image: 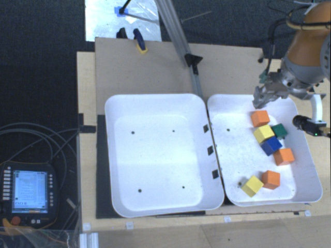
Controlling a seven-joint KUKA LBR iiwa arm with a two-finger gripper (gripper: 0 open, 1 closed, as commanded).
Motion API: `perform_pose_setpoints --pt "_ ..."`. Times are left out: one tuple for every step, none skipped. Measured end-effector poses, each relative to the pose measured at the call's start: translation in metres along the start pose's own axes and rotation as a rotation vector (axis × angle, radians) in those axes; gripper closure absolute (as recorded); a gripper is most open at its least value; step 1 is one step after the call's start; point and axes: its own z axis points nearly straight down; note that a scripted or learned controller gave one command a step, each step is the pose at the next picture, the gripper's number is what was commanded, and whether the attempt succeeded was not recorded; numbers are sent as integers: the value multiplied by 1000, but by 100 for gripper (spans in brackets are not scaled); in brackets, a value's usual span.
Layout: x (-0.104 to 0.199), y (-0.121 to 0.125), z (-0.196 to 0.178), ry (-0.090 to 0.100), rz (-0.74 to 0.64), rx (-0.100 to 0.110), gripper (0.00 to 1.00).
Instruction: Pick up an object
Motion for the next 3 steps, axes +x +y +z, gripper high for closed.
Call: perform_pose_setpoints --pt "58 -4 -12 3 -7 4 100" --pt "102 -10 -16 3 -5 5 100" --pt "154 -31 -25 4 -6 7 100"
